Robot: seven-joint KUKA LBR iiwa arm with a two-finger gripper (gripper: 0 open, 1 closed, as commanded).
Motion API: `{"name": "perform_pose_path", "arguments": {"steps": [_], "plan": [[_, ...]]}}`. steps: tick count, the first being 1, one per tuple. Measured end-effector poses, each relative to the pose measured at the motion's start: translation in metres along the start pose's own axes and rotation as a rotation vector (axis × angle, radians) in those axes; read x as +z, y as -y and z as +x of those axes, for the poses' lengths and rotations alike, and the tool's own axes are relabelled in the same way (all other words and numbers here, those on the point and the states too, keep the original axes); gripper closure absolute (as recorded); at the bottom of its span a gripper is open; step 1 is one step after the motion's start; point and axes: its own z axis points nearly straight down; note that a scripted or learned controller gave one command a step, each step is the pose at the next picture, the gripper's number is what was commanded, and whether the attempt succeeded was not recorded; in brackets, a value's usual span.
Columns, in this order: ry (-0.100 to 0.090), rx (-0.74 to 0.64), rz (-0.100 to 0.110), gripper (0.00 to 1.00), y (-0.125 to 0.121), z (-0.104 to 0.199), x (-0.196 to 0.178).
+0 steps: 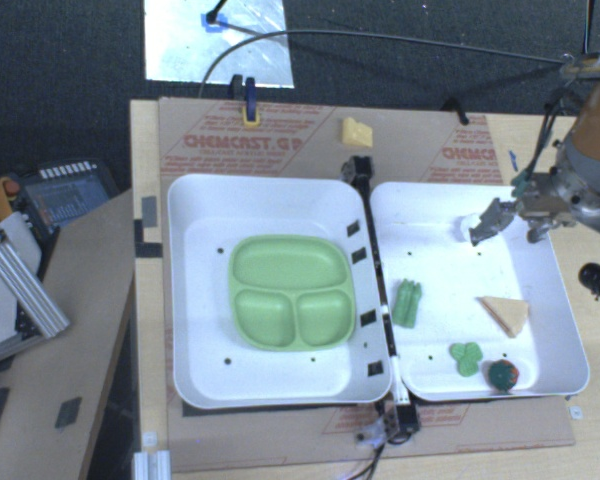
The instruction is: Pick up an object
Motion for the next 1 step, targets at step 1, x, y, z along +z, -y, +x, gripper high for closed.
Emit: {"name": "perform_pose_path", "arguments": {"steps": [1], "plan": [[0.002,-0.002,-0.010,0.00,-0.0018,0.0002,-0.0052]]}}
